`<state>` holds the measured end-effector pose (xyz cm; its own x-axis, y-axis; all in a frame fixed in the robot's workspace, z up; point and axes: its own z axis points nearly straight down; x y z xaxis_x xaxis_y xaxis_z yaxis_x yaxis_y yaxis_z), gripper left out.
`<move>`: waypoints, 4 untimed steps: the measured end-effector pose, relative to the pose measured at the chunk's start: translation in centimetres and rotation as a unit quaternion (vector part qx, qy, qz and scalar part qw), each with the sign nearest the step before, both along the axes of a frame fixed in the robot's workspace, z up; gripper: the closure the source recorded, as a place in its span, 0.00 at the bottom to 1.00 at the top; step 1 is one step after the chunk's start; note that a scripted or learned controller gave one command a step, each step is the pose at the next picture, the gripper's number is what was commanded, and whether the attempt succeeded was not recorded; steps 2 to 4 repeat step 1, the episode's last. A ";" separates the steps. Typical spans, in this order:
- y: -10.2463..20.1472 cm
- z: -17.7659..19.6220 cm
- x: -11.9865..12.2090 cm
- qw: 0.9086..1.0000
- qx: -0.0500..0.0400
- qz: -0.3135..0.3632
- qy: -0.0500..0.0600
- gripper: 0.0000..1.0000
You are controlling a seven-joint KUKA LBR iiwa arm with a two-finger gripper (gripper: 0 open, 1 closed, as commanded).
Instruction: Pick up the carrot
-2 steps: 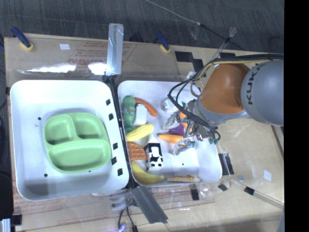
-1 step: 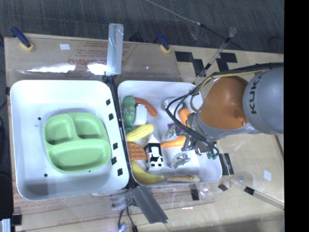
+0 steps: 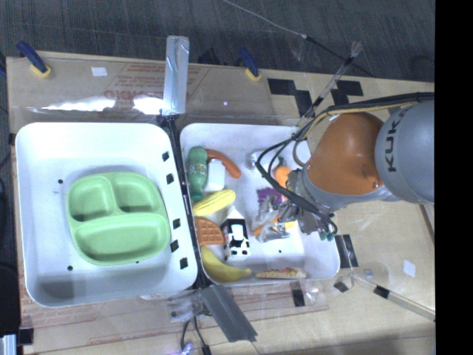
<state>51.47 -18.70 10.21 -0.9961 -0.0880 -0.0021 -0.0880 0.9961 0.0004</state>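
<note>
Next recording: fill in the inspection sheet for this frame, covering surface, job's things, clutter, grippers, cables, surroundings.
Surface: bench bearing two white bins side by side, left bin and right bin.
Job's things: carrot, orange, lying in the right bin's upper part, apart from the gripper.
Clutter: green divided tray in the left bin; in the right bin a green bottle, corn cob, waffle, banana and black-and-white cow toy.
Grippers: gripper low over the right bin's middle; whether the jaws are open cannot be told.
Cables: black cables looping along the wrist.
Surroundings: blue clamps at the bench's far edge; dark floor beyond.
</note>
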 end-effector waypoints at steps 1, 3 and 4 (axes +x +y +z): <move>2.5 9.5 -0.9 0.989 0.000 -0.145 -0.002 1.00; 2.5 9.5 -0.9 0.989 0.000 -0.145 -0.002 1.00; 2.5 9.5 -0.9 0.989 0.000 -0.145 -0.002 1.00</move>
